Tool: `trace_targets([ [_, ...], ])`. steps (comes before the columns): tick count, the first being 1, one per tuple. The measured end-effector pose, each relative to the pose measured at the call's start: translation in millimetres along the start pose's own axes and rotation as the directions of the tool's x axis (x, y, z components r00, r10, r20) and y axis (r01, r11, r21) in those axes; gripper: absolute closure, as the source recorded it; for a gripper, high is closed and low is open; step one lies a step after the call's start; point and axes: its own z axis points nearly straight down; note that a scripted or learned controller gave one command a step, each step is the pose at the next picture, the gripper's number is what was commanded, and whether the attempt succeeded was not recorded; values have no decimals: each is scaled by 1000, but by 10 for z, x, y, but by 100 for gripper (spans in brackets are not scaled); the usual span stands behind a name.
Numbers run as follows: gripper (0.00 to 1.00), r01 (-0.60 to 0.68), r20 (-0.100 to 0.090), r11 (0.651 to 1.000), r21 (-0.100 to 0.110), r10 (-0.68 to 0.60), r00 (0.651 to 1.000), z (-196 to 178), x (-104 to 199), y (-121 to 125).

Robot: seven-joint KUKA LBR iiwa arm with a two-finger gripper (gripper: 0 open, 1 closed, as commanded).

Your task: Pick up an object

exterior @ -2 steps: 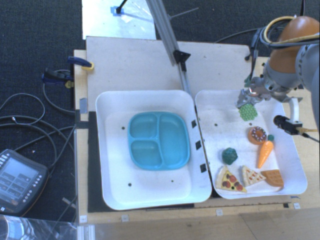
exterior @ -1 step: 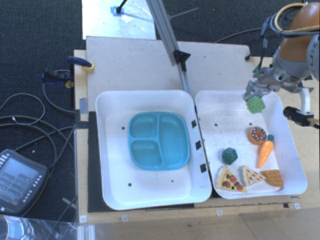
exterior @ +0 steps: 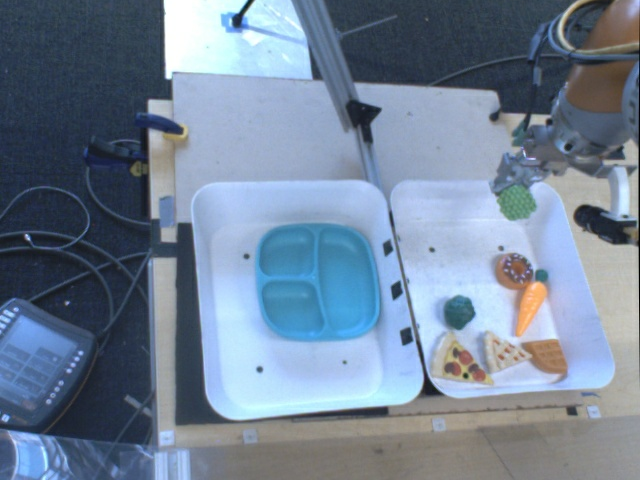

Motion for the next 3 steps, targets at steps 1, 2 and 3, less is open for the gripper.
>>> trace_targets([
  [1, 100, 4, -3, 1000, 3, -4, 1000, -141, 541, -114],
  [2, 100, 4, -4, 1000, 5, -4, 1000, -78, 1132, -194],
  [3, 100, 3, -3, 1000, 7, -3, 1000, -18, 1605, -371],
])
